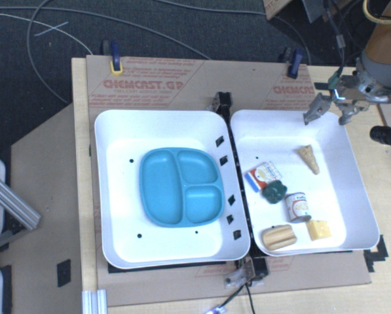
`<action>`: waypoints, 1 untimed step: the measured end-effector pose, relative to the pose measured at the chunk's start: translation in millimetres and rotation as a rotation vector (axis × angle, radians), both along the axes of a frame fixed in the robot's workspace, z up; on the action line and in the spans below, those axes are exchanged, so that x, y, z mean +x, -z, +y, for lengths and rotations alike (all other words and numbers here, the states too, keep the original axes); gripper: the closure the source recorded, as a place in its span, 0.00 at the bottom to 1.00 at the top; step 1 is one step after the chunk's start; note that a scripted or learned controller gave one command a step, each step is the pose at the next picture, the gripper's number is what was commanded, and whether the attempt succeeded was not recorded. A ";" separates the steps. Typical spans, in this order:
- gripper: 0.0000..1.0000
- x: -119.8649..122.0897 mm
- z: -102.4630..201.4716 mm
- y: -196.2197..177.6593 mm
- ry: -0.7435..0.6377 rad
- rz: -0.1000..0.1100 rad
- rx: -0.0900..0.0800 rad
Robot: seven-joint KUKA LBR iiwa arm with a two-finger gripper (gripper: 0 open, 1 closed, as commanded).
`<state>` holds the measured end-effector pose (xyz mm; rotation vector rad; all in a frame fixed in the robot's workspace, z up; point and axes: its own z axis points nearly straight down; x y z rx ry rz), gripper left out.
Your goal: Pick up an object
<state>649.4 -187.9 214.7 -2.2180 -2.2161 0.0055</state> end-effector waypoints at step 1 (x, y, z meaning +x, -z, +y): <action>0.00 2.2 -1.5 63.0 -0.001 0.001 0.001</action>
